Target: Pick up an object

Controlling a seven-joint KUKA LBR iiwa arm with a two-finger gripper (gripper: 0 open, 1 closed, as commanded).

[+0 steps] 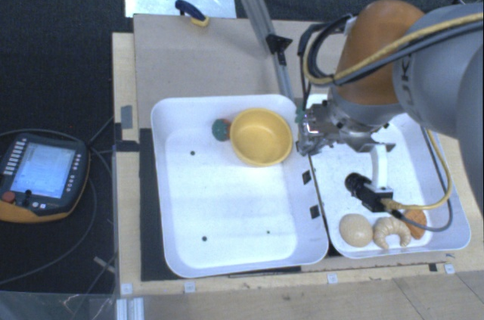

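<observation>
Although I cannot tell how wide the claw (308, 131) stands, the yellow bowl (261, 137) sits just beside it, away from the arm (423, 61); the bread roll (355, 230) lies farther off.

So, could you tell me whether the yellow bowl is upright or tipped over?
Upright: the yellow bowl shows its full round rim and hollow inside, facing up.

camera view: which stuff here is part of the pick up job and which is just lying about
Job:
- end effector
- yellow bowl and small green thing, left bin
- pale roll and croissant, right bin

Lying about:
- teach pendant
- blue and yellow clamp
- metal pole
</observation>
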